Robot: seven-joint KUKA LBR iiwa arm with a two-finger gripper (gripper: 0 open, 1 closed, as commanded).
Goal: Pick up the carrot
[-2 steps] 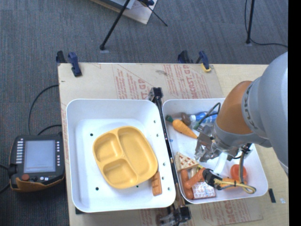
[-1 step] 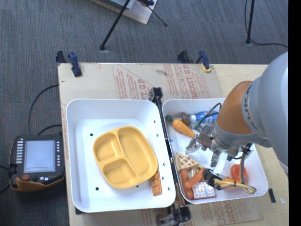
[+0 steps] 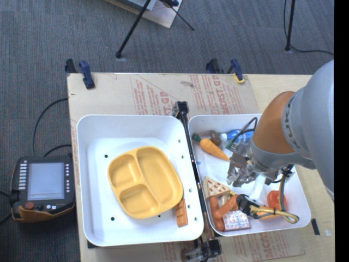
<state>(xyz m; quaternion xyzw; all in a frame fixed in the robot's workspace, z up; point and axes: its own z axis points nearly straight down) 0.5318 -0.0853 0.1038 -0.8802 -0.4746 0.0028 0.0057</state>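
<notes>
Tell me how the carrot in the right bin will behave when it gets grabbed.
The carrot looks like a rigid toy, so it probably keeps its shape. Its round, tapered body may roll or slip out of the pincer. It looks small, likely light, and lies free on the bin floor, so a nudge could shift it.

Even, bright overhead light; soft shadows; slightly grainy, mild blur.

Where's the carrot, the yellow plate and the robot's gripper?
carrot [image 3: 214,149], camera view, middle of its orange body.
yellow plate [image 3: 163,198], camera view, its lower right rim.
gripper [image 3: 238,174], camera view, between its fingertips, above the right bin.
</notes>
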